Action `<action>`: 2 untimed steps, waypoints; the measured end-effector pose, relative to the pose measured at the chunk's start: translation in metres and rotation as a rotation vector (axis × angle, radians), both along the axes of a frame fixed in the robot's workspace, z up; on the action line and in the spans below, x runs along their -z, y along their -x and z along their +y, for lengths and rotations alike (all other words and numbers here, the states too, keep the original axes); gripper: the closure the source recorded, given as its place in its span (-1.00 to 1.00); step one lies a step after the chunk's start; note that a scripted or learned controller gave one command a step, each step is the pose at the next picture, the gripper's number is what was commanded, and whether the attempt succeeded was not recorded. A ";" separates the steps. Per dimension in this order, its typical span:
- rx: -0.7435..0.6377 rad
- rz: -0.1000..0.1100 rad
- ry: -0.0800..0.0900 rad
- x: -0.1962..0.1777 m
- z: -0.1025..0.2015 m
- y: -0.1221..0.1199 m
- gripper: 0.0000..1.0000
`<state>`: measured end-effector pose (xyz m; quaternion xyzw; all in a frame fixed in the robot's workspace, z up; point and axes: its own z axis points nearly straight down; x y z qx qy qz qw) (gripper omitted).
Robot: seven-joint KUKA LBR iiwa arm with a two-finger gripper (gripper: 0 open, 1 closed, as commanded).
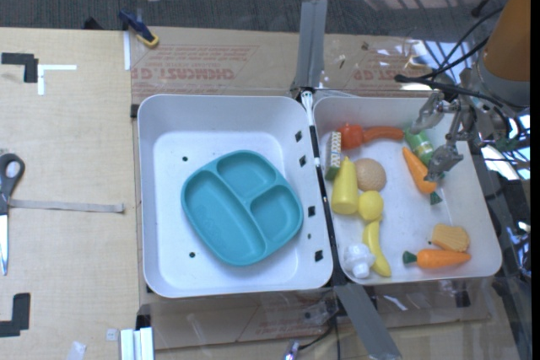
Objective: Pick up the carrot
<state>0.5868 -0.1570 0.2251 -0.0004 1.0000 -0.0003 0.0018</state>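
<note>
Camera view: slim orange carrot [417,170] with green end, end effector [442,158] state unclear.

We note two carrots in the right bin [485,206]. One carrot [417,170] lies slanted near the bin's upper right, orange, its green end pointing down and right. The other carrot [439,259] lies nearly level at the lower right corner, green end pointing left.
</note>
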 end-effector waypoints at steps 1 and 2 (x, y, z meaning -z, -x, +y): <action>0.022 0.001 0.000 0.123 -0.002 -0.013 -1.00; 0.019 -0.005 0.002 0.113 -0.001 -0.015 1.00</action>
